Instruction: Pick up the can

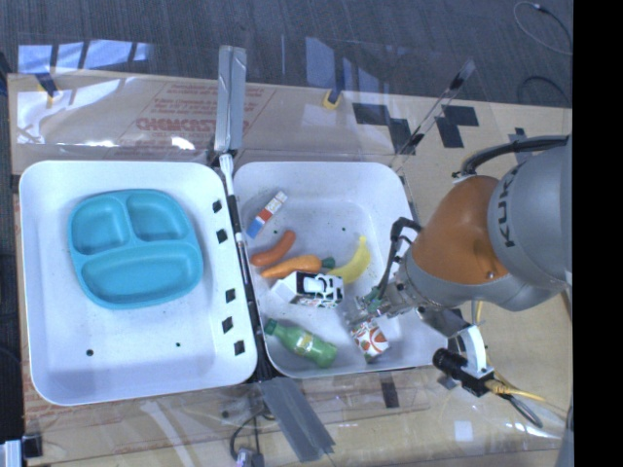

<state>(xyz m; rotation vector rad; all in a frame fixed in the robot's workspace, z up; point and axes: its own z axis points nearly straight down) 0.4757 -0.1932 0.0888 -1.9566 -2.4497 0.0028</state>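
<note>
Nearby, red-white can (371, 339), label unreadable.

Two white bins (39, 261) are seen. A turquoise divided plate (136, 246) is shown at the left of the frame. At centre right, an orange carrot (289, 266), a yellow banana (356, 260), a green bottle (304, 342), a black-and-white patterned box (320, 286) and a red-and-white can (371, 340) are seen. The arm (506, 232) at right is coloured grey and orange.
</note>
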